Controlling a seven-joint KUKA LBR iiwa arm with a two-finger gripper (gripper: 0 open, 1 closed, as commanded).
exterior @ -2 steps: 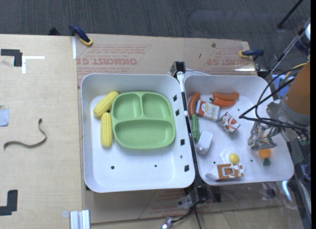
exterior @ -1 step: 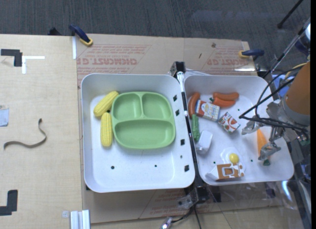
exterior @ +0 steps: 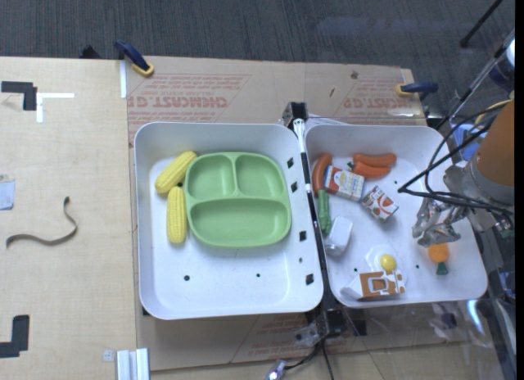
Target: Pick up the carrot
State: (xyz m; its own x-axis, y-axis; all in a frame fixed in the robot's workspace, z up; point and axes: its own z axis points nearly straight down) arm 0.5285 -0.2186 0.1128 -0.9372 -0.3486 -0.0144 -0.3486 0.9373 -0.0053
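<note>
Low in the right bin (exterior: pixel 471 288), the carrot (exterior: pixel 440 255) lies just under the claw (exterior: pixel 432 227); I cannot tell its grip.

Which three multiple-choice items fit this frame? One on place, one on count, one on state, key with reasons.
1. The carrot lies in:
A. the left bin
B. the right bin
C. the green plate

2. Corn cobs beside the green plate:
A. one
B. two
C. four

3. The gripper is:
A. over the left bin
B. outside both bins
C. just above the carrot, at the right bin's right side

Key: 1 B, the carrot rests on the right bin floor near its right wall. 2 B, two corn cobs lie at the plate's left. 3 C, the gripper hangs right over the carrot.
</note>
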